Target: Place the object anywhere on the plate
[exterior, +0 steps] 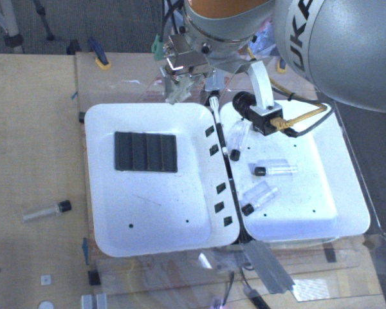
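A dark ribbed rectangular plate (146, 152) lies flat in the upper left part of the left bin (109, 230). Three clear vials with black caps lie in the right bin (321, 205): one (275, 169) near the middle, one (258, 197) below it, and one (235, 140) against the divider. My gripper (179, 93) hangs over the far rim of the left bin, above and to the right of the plate and well clear of the vials. I see nothing held in it.
The big grey and orange arm (244, 5) fills the top right. A black device with a yellow connector (264, 116) overhangs the right bin's far end. Another vial (46, 211) lies on the bench left of the bins. Black clips (220, 188) line the divider.
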